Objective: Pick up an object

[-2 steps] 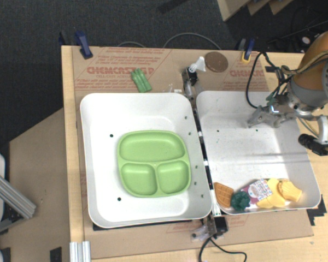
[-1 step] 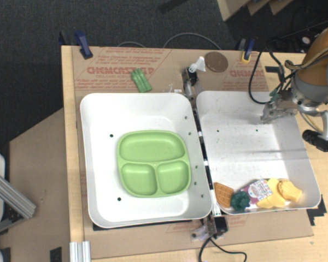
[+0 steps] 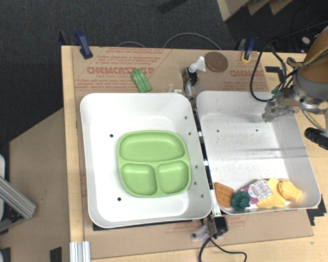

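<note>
Grey arm (image 3: 317,70) with orange band reaching in from right, wrist bent down over far right edge of right bin (image 3: 251,146). Gripper (image 3: 273,109) low at that bin's upper right; open or closed, cannot tell; nothing seen held. Left bin (image 3: 98,113) holding green three-compartment tray (image 3: 153,162), centered. Toy pile (image 3: 259,194) bunched in right bin's near corner, well apart from gripper: yellow pieces, dark green lump, waffle-like piece. Green item (image 3: 141,81) on cardboard behind left bin. Brown disc (image 3: 216,62) behind right bin.

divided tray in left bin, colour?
Light green tray, clearest in the camera view.
</note>
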`<state>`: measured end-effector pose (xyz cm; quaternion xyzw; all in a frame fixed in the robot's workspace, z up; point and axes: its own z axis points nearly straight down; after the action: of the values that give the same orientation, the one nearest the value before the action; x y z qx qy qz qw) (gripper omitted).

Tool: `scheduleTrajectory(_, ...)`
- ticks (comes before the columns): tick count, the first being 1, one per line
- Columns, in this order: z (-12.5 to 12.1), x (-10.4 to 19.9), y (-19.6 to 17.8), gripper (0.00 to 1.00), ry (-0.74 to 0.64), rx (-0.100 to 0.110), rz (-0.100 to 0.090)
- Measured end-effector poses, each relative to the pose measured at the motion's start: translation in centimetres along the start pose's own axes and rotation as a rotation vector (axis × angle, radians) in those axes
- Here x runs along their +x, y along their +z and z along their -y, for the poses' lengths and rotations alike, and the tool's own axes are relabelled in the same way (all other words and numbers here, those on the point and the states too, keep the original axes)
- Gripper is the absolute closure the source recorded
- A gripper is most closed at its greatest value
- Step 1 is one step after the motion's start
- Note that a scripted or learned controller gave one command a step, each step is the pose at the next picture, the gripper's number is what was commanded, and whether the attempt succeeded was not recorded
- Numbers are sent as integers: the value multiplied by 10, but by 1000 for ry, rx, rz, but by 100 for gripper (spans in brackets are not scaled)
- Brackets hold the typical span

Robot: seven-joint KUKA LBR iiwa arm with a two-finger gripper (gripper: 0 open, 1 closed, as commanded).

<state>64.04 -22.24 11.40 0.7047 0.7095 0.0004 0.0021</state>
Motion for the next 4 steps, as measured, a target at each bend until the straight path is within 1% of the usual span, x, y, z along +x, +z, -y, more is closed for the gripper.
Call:
scheduleTrajectory(2, -2, 0, -21, 100, -3, -6, 5)
scheduleTrajectory(3, 39, -1, -19, 100, 8, 7, -4)
scheduleTrajectory(4, 37, -2, -30, 100, 6, 1, -1)
